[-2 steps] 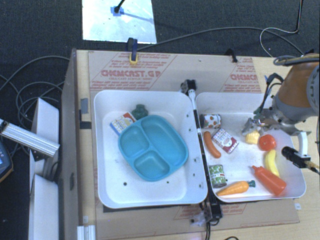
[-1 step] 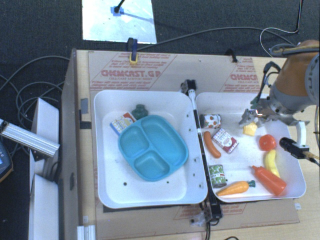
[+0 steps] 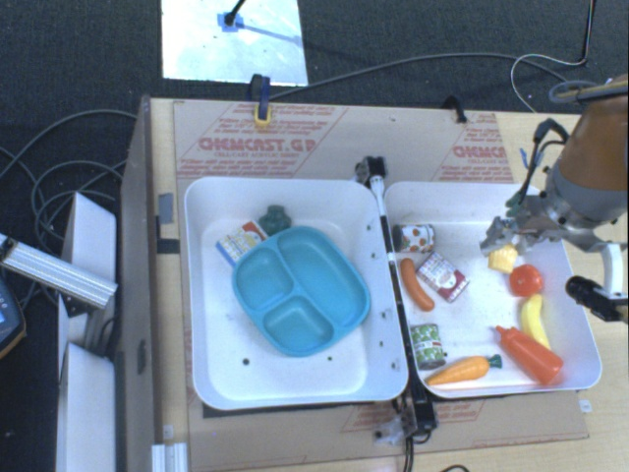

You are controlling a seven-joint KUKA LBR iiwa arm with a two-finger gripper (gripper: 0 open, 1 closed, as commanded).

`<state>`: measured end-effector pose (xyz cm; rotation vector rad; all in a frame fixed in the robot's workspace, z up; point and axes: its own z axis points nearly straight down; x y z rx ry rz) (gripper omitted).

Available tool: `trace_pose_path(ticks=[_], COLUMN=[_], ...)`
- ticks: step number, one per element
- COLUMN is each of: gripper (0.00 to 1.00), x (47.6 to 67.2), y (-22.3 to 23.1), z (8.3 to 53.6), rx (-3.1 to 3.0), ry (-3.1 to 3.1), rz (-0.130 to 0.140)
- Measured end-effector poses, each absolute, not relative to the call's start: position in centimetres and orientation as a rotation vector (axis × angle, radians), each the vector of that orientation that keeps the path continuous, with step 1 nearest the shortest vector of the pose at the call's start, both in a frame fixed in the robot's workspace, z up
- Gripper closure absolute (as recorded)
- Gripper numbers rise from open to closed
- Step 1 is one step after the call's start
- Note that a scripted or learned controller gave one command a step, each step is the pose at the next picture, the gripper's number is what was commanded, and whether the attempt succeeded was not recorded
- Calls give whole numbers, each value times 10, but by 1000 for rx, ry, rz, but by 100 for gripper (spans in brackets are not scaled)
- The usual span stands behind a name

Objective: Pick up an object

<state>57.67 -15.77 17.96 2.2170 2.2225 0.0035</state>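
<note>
My gripper (image 3: 503, 236) hangs low over the far right part of the right bin (image 3: 472, 200), on the grey arm with its orange band (image 3: 601, 146). Directly below its tip lies a small yellow piece (image 3: 504, 259), touching or nearly touching it. A red tomato (image 3: 526, 279) sits just right of that piece, and a banana (image 3: 534, 321) lies nearer the front. Also in this bin are an orange-red bottle (image 3: 529, 354), a carrot (image 3: 460, 369), a green can (image 3: 428, 345), a sausage (image 3: 416, 284), a red-and-white carton (image 3: 445, 276) and a red-and-white can (image 3: 417, 237).
The left bin (image 3: 211, 362) holds a blue divided plate (image 3: 300, 289), a dark green item (image 3: 275, 219) and a small box (image 3: 241, 242). A black divider rail (image 3: 388, 264) runs between the bins. Cables lie on the floor to the left and behind.
</note>
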Motion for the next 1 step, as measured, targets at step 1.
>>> trace_pose_path(ticks=[1], gripper=[100], x=[590], y=[-87], z=[224], rx=[2214], ry=[2226], rz=[6])
